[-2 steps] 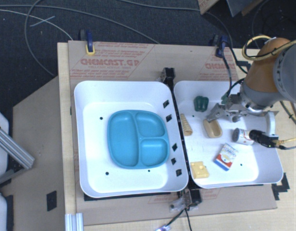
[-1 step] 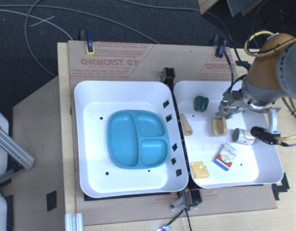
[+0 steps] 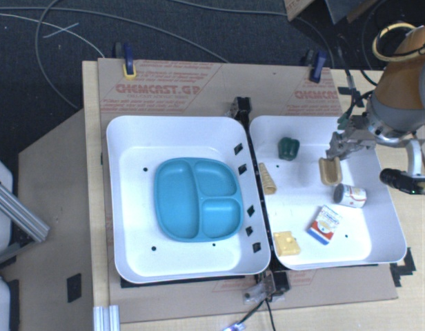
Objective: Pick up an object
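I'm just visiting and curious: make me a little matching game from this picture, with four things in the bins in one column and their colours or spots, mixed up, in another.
Things:
1. divided plate
2. small cup
3. cheese-like block
4. small carton

Descriptions:
A. dark green, near the far side of the right bin
B. yellow, at the near left corner of the right bin
C. light blue, lying in the left bin
D. white with red and blue, in the near part of the right bin

Pairs: 1-C, 2-A, 3-B, 4-D
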Available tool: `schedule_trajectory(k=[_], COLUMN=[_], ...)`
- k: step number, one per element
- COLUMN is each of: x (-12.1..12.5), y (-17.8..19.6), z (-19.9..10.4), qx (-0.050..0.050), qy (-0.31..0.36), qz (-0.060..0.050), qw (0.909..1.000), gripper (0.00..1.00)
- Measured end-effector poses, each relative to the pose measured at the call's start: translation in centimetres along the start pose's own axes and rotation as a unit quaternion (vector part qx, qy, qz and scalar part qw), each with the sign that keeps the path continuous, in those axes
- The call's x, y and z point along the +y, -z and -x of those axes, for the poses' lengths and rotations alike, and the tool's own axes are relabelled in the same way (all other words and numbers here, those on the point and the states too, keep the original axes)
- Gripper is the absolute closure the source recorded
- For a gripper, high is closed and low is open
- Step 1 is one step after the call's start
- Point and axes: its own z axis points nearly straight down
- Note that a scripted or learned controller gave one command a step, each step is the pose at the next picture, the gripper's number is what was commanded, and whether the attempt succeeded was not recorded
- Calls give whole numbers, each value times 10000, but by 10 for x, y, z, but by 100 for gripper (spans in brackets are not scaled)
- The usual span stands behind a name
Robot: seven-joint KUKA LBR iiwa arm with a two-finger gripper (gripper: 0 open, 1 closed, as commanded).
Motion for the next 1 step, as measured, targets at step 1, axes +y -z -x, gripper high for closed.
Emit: schedule_trajectory(k=[1], x=[-1], y=[65], z=[2], qx=[-3], qy=[8], qz=[15], qw=[10000], gripper=[100])
